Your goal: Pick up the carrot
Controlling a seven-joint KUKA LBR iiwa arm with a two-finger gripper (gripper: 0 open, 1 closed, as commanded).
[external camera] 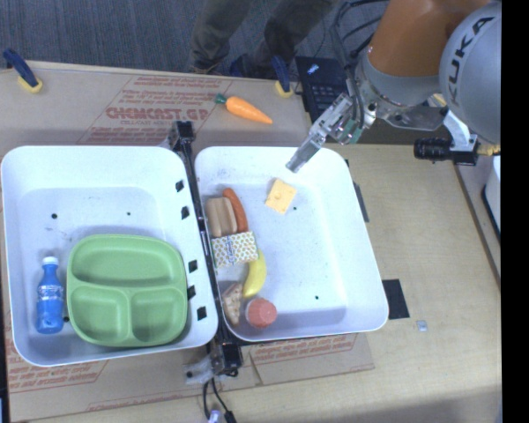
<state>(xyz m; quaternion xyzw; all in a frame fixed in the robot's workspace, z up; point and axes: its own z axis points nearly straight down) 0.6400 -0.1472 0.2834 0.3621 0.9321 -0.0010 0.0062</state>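
We see the claw (310, 151) over the far rim of the right bin (361, 263), its fingers (300, 160) slanting down toward the left; we cannot tell whether they are spread or pressed together, and nothing shows between them. Just below the tips, inside that bin, lies a cheese wedge (280, 196). Further left along the bin's left wall we see a hot dog (226, 213), a patterned packet (234, 248), a banana (256, 276) and a red can (262, 312). The carrot (247, 109) lies outside both bins on the cardboard (132, 104) beyond them, left of the claw and well apart from it, with its green end pointing left. The left bin (22, 192) holds a green tray (128, 289) and, at its left, a blue bottle (48, 294).
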